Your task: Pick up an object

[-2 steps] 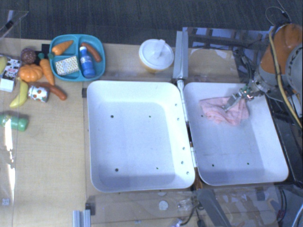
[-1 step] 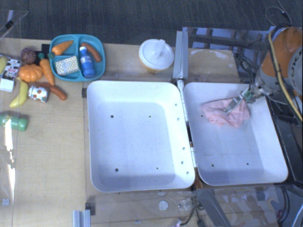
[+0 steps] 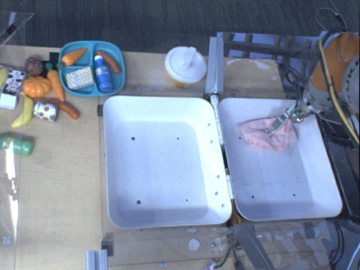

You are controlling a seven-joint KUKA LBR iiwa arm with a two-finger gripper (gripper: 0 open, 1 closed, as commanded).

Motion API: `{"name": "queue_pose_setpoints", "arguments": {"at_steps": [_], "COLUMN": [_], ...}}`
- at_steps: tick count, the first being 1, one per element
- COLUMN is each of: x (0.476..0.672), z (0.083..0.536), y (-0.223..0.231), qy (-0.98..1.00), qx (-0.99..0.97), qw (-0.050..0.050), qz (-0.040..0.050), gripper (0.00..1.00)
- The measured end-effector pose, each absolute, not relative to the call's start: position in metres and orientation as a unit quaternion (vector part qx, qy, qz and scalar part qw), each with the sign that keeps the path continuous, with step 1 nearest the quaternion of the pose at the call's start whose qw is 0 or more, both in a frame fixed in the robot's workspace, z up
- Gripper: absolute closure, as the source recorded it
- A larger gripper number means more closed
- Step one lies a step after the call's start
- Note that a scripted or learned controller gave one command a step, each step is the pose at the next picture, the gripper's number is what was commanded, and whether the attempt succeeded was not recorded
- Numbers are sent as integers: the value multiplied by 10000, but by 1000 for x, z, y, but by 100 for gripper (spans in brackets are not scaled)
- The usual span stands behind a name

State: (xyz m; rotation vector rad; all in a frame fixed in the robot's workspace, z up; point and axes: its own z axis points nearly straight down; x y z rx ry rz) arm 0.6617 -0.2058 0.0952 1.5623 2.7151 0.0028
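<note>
A crumpled pink cloth [image 3: 264, 135] lies in the right white bin [image 3: 292, 201], toward its far side. The gripper [image 3: 278, 126] reaches in from the right and its thin metal fingers rest down on the cloth's right part. The fingers look close together and pressed into the fabric, but whether they pinch it is unclear. The grey arm with its orange band [image 3: 332, 61] stands at the far right edge.
The left white bin [image 3: 163, 207] sits beside the right one. On the bench at the left are a blue divided plate [image 3: 91, 68] with toy food, loose toy vegetables, and a green toy [image 3: 18, 145]. A white lidded cup [image 3: 185, 64] stands behind the bins.
</note>
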Motion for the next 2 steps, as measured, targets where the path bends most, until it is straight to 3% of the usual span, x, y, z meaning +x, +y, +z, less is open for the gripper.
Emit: {"name": "queue_pose_setpoints", "arguments": {"at_steps": [1,2], "x": [666,671], "z": [110,198], "y": [-204,-136], "qy": [8676,8302], "qx": [4971,5574], "qw": [124,32], "qz": [34,17], "gripper": [100,100]}}
